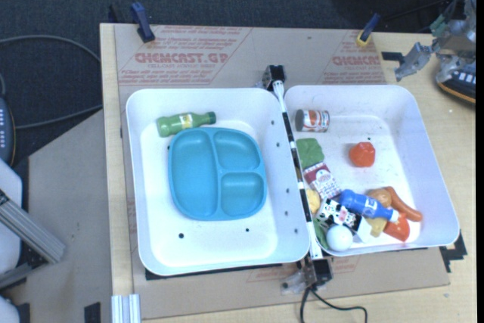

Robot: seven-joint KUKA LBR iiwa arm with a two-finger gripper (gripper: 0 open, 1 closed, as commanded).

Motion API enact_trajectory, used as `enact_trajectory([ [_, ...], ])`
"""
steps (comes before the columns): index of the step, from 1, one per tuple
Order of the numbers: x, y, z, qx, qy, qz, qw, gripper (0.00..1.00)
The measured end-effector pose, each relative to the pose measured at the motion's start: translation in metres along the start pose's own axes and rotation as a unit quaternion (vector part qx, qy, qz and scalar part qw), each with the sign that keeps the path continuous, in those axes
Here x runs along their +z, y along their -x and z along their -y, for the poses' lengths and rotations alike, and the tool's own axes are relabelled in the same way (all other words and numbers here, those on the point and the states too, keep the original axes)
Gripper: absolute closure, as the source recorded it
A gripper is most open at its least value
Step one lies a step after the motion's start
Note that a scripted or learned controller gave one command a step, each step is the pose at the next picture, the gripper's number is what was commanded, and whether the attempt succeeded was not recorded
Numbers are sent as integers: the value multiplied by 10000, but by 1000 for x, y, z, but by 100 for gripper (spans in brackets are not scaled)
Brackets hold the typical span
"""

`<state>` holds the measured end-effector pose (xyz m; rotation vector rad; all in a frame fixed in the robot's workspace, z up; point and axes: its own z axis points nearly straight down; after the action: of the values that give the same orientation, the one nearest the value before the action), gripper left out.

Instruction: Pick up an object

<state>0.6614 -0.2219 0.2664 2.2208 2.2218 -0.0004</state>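
The right bin [423, 132] holds a small can [312, 119], a red tomato-like toy [362, 154], a green packet [309, 150] and a red-and-white packet [324, 182]. A heap at its near edge includes a blue bottle [361, 204], an orange carrot [398, 205], a black-and-white toy [337, 216] and a white ball [339, 238]. In the left bin [144, 185] lie a blue divided plate [218, 172] and a green bottle [185, 122]. My gripper [422, 57] hangs at the far right, beyond the right bin's back corner and apart from every object.
Blue clamps [141, 21] [368, 28] hold the cardboard sheet at the bench's back edge. A black divider strip [291, 163] runs between the bins. A yellow piece [312, 200] sits against that divider. Bare floor lies in the right bin's middle.
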Motion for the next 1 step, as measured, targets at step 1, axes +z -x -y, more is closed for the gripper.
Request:
enact_trajectory([
  [1,171,-2,38,-17,5,-28,10000,0],
])
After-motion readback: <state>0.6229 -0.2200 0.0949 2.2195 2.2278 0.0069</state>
